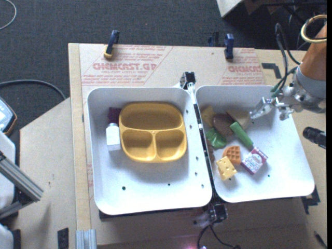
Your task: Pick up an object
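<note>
- Nearest the camera lies the front rim of the left shallow white bin point(155, 204). Inside it is a yellow plastic tray with three compartments point(153, 131); all three hold nothing. Just beside the tray's left edge stands a small white bottle point(113, 137), with a dark purple item point(114, 112) behind it.
- The right shallow white bin point(290, 183) holds a cluster of toy food in its left half: a green soft-looking piece point(215, 138), a brown piece point(223, 122), a green stick point(241, 135), an orange waffle point(233, 153), a yellow cheese wedge point(226, 168) and a pink and white packet point(254, 161).
- The packet lies a little apart from the others. I judge it light and stiff, so a hold across its short sides seems easiest.
- The two-finger gripper point(258, 111) hangs over the back of the right bin, near the green stick. Its fingers look slightly apart and have nothing between them.
</note>
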Tool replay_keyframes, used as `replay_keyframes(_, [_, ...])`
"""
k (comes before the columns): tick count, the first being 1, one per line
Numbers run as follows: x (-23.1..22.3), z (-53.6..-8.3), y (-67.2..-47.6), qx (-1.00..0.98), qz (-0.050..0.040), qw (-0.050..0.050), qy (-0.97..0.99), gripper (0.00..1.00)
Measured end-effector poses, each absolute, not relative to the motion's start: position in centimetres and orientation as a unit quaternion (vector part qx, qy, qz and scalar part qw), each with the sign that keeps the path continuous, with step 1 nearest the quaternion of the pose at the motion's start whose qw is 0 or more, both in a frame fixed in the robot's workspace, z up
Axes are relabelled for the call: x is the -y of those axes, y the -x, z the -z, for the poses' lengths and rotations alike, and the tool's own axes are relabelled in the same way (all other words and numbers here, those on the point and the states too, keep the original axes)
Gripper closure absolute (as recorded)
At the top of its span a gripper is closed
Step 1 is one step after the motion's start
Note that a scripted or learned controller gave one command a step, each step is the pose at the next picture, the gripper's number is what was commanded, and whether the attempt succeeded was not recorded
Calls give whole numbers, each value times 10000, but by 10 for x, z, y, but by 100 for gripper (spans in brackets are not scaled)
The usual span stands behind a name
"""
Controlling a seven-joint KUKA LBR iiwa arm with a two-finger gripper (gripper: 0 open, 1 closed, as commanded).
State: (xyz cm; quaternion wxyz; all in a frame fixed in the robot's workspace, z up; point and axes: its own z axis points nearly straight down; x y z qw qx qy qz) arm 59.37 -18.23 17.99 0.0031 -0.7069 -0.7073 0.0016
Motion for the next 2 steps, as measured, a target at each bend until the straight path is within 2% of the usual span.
replay_keyframes(1, [179,-123,-583,7071,-19,40,7071,0])
replay_keyframes(2, [178,-89,-586,7071,27,-13,7071,0])
